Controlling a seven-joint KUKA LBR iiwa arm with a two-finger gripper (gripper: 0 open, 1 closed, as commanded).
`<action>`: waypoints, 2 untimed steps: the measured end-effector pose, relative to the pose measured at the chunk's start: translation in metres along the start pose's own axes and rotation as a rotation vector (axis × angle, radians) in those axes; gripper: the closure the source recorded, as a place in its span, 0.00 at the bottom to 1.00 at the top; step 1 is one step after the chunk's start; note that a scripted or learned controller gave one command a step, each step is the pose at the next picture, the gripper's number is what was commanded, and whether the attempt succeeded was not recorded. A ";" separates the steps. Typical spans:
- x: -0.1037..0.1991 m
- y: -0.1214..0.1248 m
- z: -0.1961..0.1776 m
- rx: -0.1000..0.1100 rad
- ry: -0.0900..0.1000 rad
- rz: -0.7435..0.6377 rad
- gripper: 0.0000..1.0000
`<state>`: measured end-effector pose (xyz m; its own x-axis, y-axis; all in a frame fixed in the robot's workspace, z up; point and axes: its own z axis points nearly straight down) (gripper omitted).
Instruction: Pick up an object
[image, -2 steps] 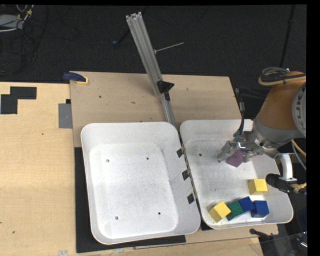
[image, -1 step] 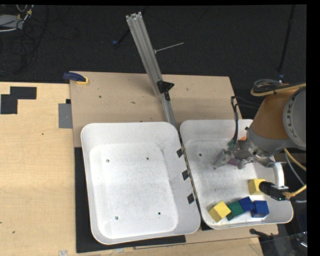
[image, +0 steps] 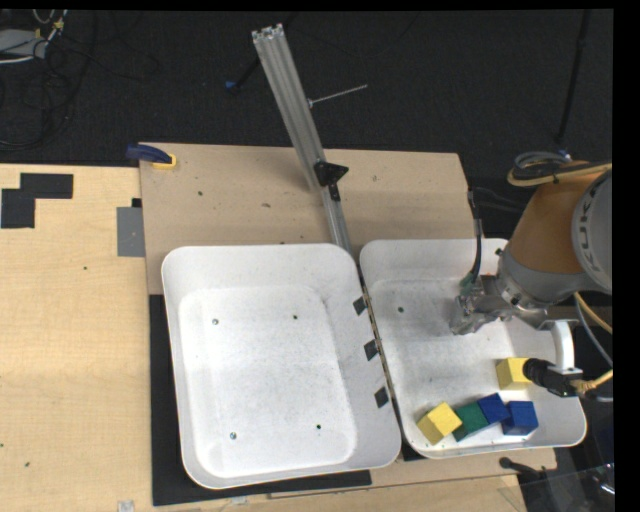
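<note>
Near the right bin's near edge I see a cluster of small blocks lying touching in a row: a yellow block (image: 438, 422) at the left, tilted; a green block (image: 470, 420) beside it; then a dark blue block (image: 493, 408) and a lighter blue block (image: 520, 417) at the right. Another yellow block (image: 513, 372) sits apart, farther and to the right, close to the bin's right wall.

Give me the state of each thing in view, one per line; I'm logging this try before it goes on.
pincer: low over the right bin's floor, nothing seen in it
right bin: holds all the blocks, in its near corner
left bin: bare floor
yellow block: lying loose
green block: lying loose
blue blocks: side by side
small yellow block: apart, near the rim
</note>
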<state>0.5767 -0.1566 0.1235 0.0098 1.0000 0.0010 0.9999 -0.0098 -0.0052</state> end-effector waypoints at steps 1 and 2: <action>0.006 0.005 -0.059 -0.008 -0.001 -0.011 1.00; 0.008 0.003 -0.122 -0.010 -0.002 -0.011 1.00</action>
<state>0.5802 -0.1491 0.2458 -0.0017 1.0000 -0.0011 1.0000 0.0017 0.0047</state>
